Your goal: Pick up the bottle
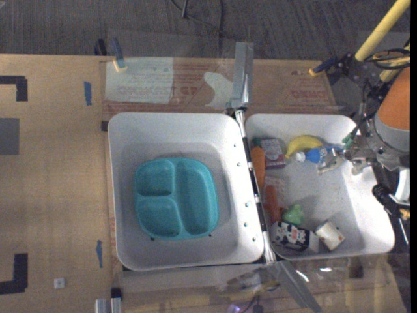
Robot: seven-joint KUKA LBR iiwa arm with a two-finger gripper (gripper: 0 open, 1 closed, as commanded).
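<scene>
The claw (332, 158) sits low in the right bin (365, 230), near its back right corner; whether it grips anything I cannot tell. Just to its left lies the bottle (315, 155), small and blue, touching a yellow banana (303, 144).

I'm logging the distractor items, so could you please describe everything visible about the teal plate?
The teal plate lies flat on the floor of the left bin, slightly rotated. It looks like matte plastic, a rounded rectangle with a raised rim and three compartments: two smaller ones on the left, one long one on the right. Nothing lies in it, and it stands apart from the bin walls.
</scene>
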